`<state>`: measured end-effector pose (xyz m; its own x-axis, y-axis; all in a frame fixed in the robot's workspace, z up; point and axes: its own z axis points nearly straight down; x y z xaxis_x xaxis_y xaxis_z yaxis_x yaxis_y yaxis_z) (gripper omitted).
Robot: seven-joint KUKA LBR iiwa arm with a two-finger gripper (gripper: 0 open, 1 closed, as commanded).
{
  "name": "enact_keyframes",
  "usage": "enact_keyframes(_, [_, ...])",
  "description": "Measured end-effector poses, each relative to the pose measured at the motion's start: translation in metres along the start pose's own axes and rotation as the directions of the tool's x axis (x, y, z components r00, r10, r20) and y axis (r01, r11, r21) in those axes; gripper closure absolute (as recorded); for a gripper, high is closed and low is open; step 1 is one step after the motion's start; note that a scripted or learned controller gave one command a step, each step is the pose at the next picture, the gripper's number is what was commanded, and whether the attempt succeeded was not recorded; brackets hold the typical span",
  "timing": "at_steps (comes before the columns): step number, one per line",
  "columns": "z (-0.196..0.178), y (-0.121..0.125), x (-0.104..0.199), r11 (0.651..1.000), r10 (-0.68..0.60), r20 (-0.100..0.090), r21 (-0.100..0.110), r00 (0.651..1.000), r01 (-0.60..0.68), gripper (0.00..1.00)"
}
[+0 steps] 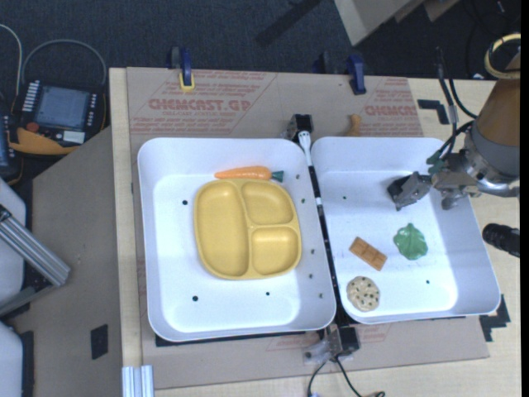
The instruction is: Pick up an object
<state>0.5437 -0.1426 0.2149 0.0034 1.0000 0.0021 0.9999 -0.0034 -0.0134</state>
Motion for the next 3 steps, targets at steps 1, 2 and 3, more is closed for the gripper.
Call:
enact_keyframes(1, [-0.007,0.003,0.0,1.0,-0.003,0.002,-0.014,1.0,0.003,0.0])
enact_keyframes(2, [0.038,0.002,0.007,1.0,-0.004,0.0,-0.007,1.0,0.004,0.0])
enact_keyframes(3, [0.101,0.001,0.002,1.0,-0.002,0.0,-0.006,1.0,0.002,0.0])
